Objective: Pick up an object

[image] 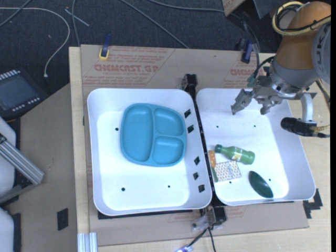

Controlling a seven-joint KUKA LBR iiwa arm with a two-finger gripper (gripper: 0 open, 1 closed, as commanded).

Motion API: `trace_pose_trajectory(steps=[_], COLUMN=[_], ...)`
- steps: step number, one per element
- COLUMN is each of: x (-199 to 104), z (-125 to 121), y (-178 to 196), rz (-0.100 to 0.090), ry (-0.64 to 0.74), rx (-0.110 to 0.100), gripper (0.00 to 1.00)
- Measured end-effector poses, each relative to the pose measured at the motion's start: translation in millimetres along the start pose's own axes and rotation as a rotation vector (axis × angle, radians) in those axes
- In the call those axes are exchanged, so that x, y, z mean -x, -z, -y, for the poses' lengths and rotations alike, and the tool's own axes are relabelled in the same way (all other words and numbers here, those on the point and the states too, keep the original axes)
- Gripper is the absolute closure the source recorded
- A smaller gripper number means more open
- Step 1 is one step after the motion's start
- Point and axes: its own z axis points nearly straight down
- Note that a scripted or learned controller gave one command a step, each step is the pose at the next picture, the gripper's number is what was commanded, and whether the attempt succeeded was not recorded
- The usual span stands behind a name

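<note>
I see a blue plate in the left bin. In the right bin lie a bottle, a packet and a green object. Above them my gripper hangs spread apart, holding nothing.

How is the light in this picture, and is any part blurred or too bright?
In the camera view the light is even and soft; both white bins look bright but keep detail; the gripper and bottle look slightly soft; shadows are faint.
</note>
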Motion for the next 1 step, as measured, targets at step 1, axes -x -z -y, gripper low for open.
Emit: trace_pose_trajectory(steps=[1], x=[-0.2], z=[-3.0], y=[7.8], rz=[0.002], ry=[0.003], rx=[0.014], gripper=[0.0])
